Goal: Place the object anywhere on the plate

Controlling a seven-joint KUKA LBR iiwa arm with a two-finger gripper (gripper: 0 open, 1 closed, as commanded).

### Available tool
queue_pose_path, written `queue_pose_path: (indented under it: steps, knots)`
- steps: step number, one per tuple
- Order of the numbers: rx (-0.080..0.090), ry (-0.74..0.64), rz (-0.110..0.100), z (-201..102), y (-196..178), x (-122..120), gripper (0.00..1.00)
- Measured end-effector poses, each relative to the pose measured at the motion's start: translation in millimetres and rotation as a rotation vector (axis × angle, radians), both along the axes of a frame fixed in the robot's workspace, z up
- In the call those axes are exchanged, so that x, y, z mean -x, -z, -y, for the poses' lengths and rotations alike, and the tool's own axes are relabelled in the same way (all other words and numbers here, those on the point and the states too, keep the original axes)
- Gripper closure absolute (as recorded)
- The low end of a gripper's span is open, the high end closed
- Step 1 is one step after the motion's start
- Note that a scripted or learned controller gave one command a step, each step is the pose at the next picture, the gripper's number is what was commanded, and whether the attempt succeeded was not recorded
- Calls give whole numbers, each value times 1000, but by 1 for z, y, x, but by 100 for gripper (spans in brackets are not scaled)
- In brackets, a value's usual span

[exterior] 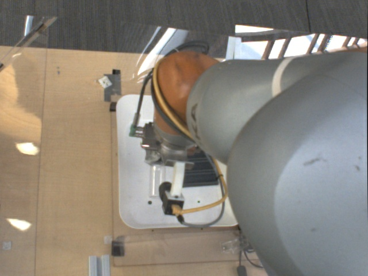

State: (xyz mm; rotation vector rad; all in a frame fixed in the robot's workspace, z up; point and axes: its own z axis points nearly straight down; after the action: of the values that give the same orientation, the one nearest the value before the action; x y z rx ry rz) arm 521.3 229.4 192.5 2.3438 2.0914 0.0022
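My gripper [154, 181] hangs over the left part of a shallow white bin [131, 154], pointing down at its floor. The grey arm with its orange band [175, 82] reaches in from the right and hides most of the bin and everything to the right of it. A dark ribbed thing [202, 175] shows just right of the gripper, partly under the arm; I cannot tell what it is. Nothing shows held under the gripper from this angle.
The wooden bench [63, 154] stretches out left of the bin. Small black brackets sit at the bin's upper left corner [114, 87] and below its lower left corner [118, 248]. Grey carpet lies beyond the bench's far edge.
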Motion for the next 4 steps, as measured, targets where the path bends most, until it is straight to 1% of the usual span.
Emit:
queue_pose_path:
  steps: [1,2,3,4]
  knots:
    - [2,50,-1,72,24,-73,100]
    - [1,-319,3,3,-35,-121,100]
    - [1,-319,3,4,-34,-121,0]
    - [1,161,-2,23,65,-109,0]
